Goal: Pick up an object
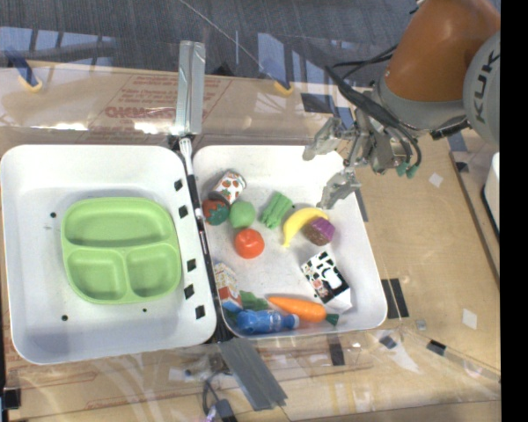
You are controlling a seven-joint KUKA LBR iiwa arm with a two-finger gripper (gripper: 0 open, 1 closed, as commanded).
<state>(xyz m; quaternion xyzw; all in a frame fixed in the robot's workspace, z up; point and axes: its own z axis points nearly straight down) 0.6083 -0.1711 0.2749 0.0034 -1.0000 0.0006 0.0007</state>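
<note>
The right bin (pixel 356 275) holds several toy foods: a yellow banana (pixel 297 221), a purple-brown round piece (pixel 319 231), a red tomato (pixel 249 243), a green ball (pixel 242 214), a green ridged vegetable (pixel 276 209), an orange carrot (pixel 297 307), a blue bottle (pixel 262 323) and a black-and-white carton (pixel 326 279). My gripper (pixel 332 169) hangs over the bin's far right corner, above and right of the banana. Its fingers (pixel 339 185) are spread apart with nothing between them.
The left bin (pixel 26 323) bears a green divided tray (pixel 121 250). A red-and-white patterned piece (pixel 231 185) and a dark red item (pixel 215 209) lie near the divider between the bins. Cardboard bench surface (pixel 431 262) extends to the right.
</note>
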